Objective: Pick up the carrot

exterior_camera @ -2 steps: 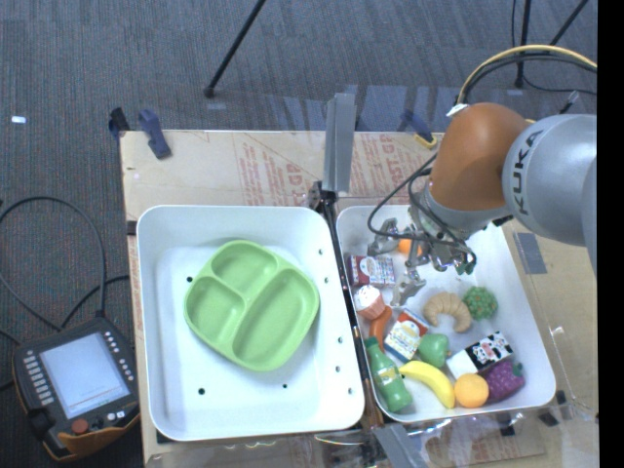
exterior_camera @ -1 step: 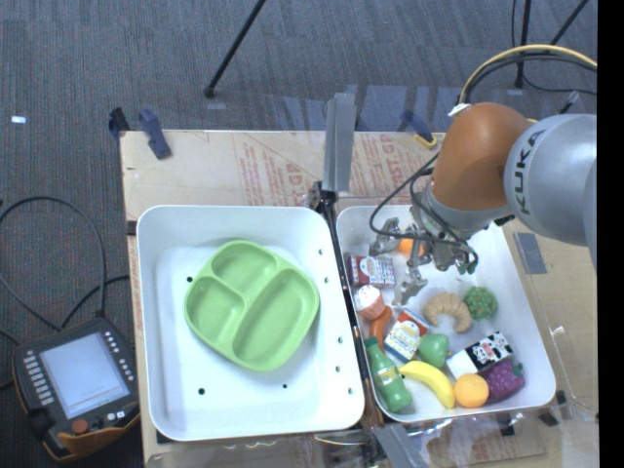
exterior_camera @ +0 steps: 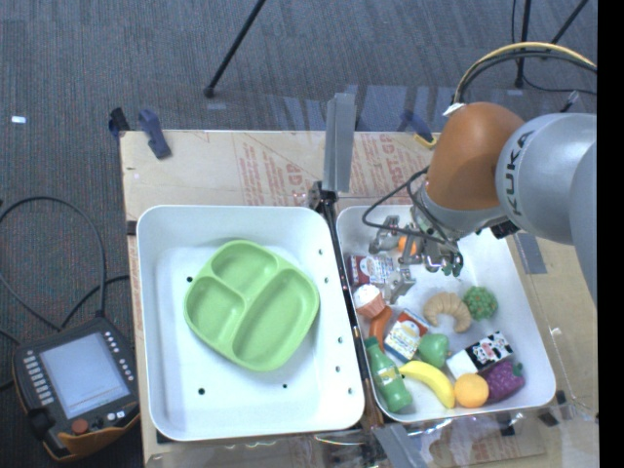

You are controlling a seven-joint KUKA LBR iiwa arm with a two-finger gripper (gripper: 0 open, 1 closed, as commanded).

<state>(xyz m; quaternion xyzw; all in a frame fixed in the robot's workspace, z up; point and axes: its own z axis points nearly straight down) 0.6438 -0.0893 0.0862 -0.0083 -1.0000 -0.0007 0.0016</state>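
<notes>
- My gripper (exterior_camera: 417,252) hangs low over the far part of the right bin (exterior_camera: 534,312). From this slant I cannot tell whether it is open or closed, so I may misjudge what I have.
- A small orange patch shows right at my hand, and I cannot say if it is part of the tool or a piece of food. Treating it as a catch could leave me lifting away with nothing.
- The orange piece I take for the carrot (exterior_camera: 381,322) lies nearer the camera than my hand and a little toward the left bin. It is partly tucked under a round white-topped item (exterior_camera: 369,299) and pressed against a small carton (exterior_camera: 403,339).
- Coming straight down from here would miss the carrot and land on the red-and-white packet (exterior_camera: 376,267) just beside my hand.
- The carrot's neighbours touch it, so closing there could pinch the carton or the round item instead, or shove the carrot deeper under them.
- The croissant (exterior_camera: 447,307) sits just in front of my hand, and a sideways sweep could knock it into the broccoli (exterior_camera: 479,302).
</notes>
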